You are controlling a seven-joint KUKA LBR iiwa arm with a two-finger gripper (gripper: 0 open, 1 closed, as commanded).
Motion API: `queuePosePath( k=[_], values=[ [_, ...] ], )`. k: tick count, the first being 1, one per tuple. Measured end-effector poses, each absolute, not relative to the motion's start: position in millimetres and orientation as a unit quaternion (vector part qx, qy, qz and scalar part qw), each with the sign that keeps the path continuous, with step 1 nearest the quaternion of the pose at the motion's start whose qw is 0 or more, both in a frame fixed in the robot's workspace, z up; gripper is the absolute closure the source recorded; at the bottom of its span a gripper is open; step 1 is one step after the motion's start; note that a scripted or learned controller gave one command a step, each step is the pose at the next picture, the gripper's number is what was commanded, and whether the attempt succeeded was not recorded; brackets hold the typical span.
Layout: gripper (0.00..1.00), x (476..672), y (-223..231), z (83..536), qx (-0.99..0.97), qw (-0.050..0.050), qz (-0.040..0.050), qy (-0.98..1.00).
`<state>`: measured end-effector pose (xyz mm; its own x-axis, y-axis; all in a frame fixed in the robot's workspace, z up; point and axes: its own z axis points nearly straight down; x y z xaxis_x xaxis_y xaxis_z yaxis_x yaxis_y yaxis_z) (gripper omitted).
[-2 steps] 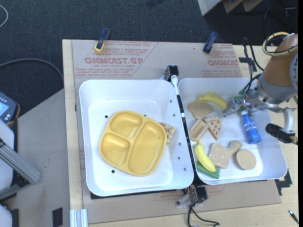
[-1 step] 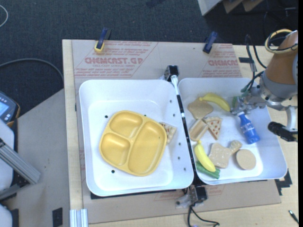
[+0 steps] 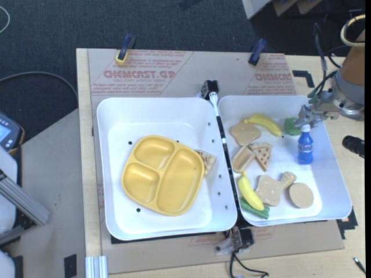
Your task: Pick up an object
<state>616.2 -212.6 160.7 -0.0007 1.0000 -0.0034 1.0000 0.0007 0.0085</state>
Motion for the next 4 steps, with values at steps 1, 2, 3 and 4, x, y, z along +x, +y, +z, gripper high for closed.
queuePosePath(
  k=[1, 2, 3, 4],
  values=[
    [1.0, 614.1, -207.6, 222.8, 0.707, 0.004, 0.0014, 0.708],
    [1.0, 614.8, -207.7, 225.4, 0.707, 0.002, 0.0008, 0.707],
    [1.0, 605.7, -151.0, 234.5, 0.706, -0.001, 0.0, 0.709],
    [1.0, 593.8, -109.6, 233.2, 0.706, -0.002, -0.0002, 0.709]
  ],
)
